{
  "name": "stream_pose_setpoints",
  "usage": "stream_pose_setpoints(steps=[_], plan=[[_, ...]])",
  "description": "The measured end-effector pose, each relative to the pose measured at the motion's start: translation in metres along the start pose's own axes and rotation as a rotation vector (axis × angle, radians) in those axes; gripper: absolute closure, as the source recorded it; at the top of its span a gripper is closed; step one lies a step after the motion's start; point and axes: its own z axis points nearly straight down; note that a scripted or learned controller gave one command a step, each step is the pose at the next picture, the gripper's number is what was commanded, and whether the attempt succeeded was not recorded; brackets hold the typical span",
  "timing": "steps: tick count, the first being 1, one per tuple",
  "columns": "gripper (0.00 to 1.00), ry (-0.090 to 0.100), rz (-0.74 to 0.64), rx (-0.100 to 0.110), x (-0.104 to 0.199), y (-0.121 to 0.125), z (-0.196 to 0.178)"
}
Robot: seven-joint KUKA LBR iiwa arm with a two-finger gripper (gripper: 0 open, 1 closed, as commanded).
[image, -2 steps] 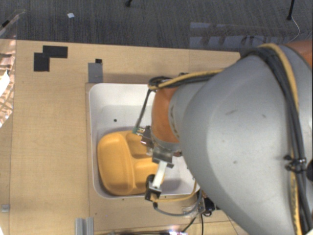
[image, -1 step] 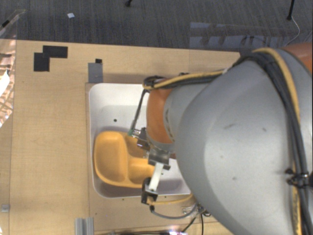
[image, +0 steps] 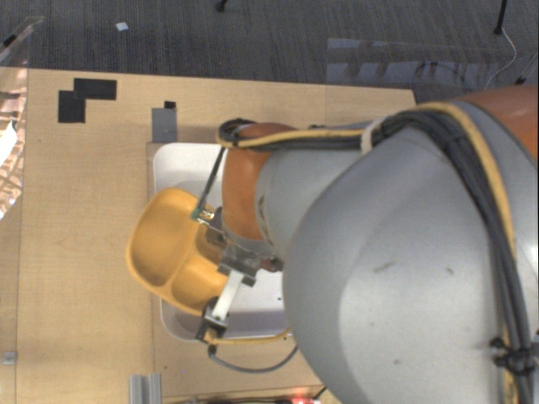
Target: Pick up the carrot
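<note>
At the far left of the table (image: 76, 251), two black shapes (image: 84, 98) are marked flat on the pale wood. A small grey block (image: 165, 124) stands a little to their right, just beyond the far left corner of a white bin (image: 181, 162).

A yellow bowl (image: 173, 247) with two rounded hollows lies tilted over the bin's left wall, partly inside and partly hanging out over the table. Its right side is covered by the arm.

The arm (image: 396, 259) reaches in from the right and hides most of the scene: its broad grey shell covers the whole right half, and the orange band (image: 244, 179) sits above the middle of the bin. Cables (image: 295, 137) run along its far side, and a thin cable loops out past the bin's near edge. Only the far left corner and a strip of the bin's near floor are visible; the second bin is covered completely.

Below the band, a clutter of small metal parts and a white bar (image: 221, 301) slant down toward the bin's near left corner, touching or overlapping the bowl's edge. Where the pincer ends cannot be made out in this clutter, so it is impossible to tell how far apart it stands or whether anything is in it.

The carrot cannot be found among the visible parts of the bin or table.
</note>
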Motion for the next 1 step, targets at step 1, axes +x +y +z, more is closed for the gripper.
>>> stream_pose_setpoints(steps=[1], plan=[[1.0, 0.019, 0.244, -0.009, 0.0197, 0.0246, -0.1678]])
